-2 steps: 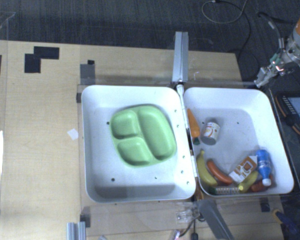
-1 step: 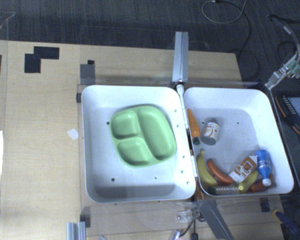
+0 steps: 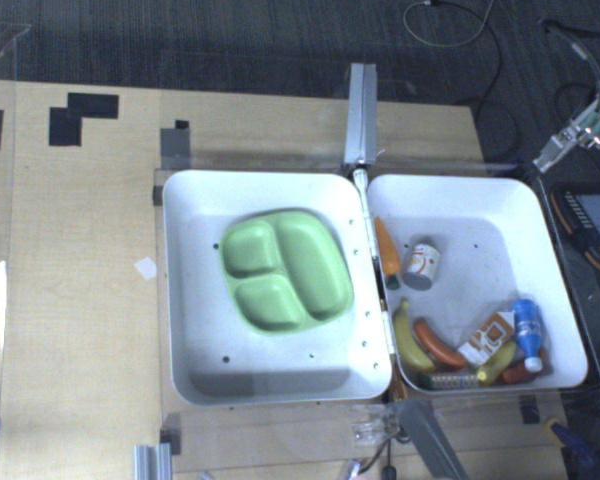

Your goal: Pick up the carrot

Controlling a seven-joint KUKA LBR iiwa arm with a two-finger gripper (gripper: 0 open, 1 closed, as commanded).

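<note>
The bench point(image 3: 80, 268) is light wood, with black patches near its far left edge. Two shallow white bins sit side by side on it, divided by a metal rail.

Left bin point(image 3: 195, 368): contains one green divided plate point(image 3: 285, 268) with three compartments, lying flat near the bin centre.

Right bin point(image 3: 500, 203): the carrot point(image 3: 386, 248) lies against the left wall, just beside the dividing rail, its long axis running roughly along that wall. Immediately to its right, close to it, is a small can point(image 3: 421, 263) lying on its side. Toward the near edge of the bin is a cluster of items: a banana point(image 3: 410, 336) curved along the near left corner, a red sausage-shaped item point(image 3: 439, 344) touching it, an orange-and-white carton point(image 3: 488, 336), and a blue bottle point(image 3: 527, 330) with a white cap at the right of the group.

End effector point(image 3: 580, 133): located at the far right of the view, outside the right bin and beyond its far right corner, well apart from the carrot. Its opening cannot be determined at this size, and nothing can be made out in its grasp.
</note>
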